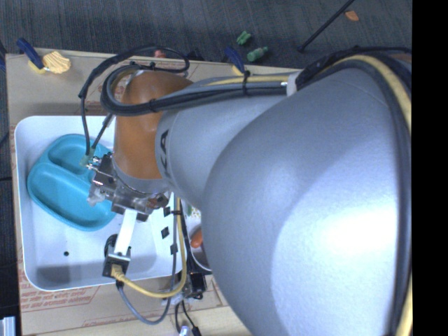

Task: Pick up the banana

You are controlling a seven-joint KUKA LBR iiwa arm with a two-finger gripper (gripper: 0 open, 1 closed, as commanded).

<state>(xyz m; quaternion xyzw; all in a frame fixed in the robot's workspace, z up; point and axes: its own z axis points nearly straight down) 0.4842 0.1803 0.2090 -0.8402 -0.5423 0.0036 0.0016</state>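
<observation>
Reaching in from the right, spread the grey arm (294,201) across most of the desk (56,296), with its orange band (136,142) just above the wrist. Hung that wrist low over the left bin (28,271), right beside a blue dish (59,180) (a shallow, rounded thing, lying in the bin's far-left part). Put the claw (105,184) at the dish's right rim, touching it or just above it; could not tell which. Could not tell either whether the claw stood wide or narrow, or whether it held anything, since the wrist and band covered it from above. Could not tell where the banana lay. Glimpsed a small orange-red patch (196,238) at the arm's near edge, too little of it to name. Noted two green bits (250,45) on the dark floor beyond the desk, and a blue clip (234,58) on the desk's far edge.
</observation>
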